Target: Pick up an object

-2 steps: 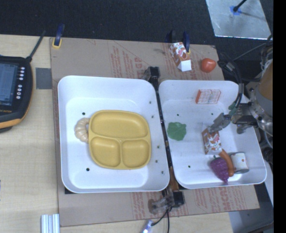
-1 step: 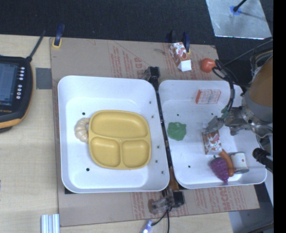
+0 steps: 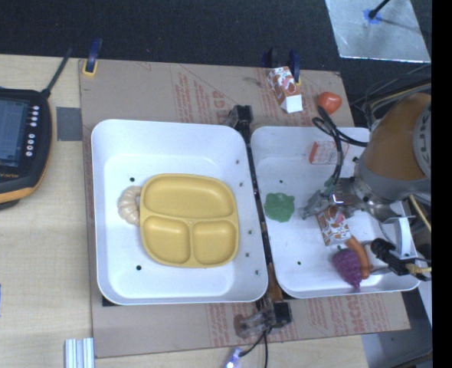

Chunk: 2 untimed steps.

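You're watching the gripper [image 3: 325,205] working low in the right bin [image 3: 287,271], right beside the small printed carton [image 3: 333,227]; whether it's gripping, I cannot tell. Next, it's needing a clean lift. The green piece [image 3: 279,206] and purple grapes [image 3: 349,266] are lying nearby; 1 yellow tray [image 3: 188,219] is filling the left bin [image 3: 119,274].

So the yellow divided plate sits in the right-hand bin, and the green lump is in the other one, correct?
Not quite. The camera view shows the yellow divided plate in the left-hand bin, and the green lump is in the other one, the right-hand bin.
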Tool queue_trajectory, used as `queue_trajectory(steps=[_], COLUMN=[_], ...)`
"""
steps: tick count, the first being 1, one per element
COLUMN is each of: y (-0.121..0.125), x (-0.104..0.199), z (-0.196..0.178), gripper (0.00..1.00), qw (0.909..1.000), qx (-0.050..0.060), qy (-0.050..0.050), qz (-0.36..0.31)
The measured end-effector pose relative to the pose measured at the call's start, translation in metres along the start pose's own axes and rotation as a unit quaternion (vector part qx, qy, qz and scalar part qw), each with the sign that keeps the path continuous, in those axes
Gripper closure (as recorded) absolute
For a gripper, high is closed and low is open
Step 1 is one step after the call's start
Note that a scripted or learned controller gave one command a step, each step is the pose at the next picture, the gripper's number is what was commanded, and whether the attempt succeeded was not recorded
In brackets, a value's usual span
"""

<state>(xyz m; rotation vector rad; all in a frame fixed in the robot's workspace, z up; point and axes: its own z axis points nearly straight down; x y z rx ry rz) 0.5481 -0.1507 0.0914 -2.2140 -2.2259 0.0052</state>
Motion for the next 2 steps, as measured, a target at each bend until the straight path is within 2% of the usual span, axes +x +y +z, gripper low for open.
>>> queue_trajectory(steps=[1, 2], y=[0.000, 0.035], x=[-0.001, 0.053], z=[-0.010, -0.068], gripper=[1.00, 1.00], qw=[1.0000, 1.0000], qx=[0.001, -0.001], qy=[-0.001, 0.001], qz=[-0.002, 0.000])
